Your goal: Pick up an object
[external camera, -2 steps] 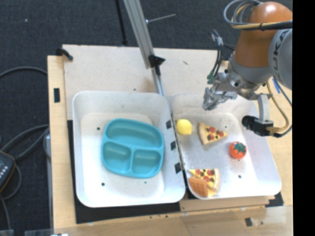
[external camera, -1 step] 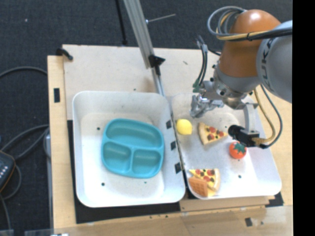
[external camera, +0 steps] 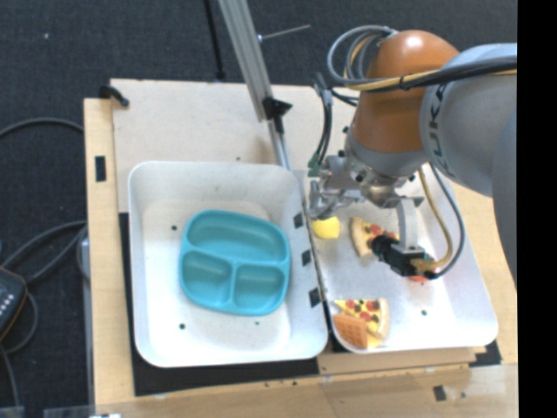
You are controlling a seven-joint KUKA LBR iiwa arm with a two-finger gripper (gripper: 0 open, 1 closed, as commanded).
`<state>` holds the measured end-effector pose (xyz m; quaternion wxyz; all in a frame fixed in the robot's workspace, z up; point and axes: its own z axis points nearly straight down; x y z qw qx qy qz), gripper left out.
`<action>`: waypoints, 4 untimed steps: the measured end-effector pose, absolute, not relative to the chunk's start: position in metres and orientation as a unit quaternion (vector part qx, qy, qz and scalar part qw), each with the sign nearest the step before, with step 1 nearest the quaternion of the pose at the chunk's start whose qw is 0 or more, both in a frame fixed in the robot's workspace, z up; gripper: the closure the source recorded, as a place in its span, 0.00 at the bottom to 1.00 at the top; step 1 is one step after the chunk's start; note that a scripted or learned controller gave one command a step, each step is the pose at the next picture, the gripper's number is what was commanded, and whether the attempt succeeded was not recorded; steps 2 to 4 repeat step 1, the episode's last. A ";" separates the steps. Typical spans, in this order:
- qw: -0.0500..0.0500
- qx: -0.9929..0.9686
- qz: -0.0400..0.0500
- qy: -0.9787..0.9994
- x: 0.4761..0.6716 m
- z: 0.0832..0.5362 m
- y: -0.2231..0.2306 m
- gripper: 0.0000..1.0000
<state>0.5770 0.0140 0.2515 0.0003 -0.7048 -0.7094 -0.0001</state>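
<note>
Lying just below the end effector, finger state unclear: yellow toy.

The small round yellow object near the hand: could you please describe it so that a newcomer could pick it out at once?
Start at the right-hand shallow white bin, the one the grey arm reaches over. Along its left wall, just below the hand, lies the small round yellow object. Unlike the pizza-slice toy beside it and the other pizza-slice toy at the bin's near edge, it is plain yellow and rounded.

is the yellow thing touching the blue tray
Apart. The camera view shows the yellow object in the right bin and the blue tray in the left, the bin walls between them.
</note>
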 end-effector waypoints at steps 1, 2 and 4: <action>0.001 -0.704 -0.001 -0.710 0.570 0.251 0.072 1.00; 0.001 -0.704 -0.001 -0.710 0.570 0.251 0.072 1.00; 0.001 -0.704 -0.001 -0.710 0.570 0.251 0.072 1.00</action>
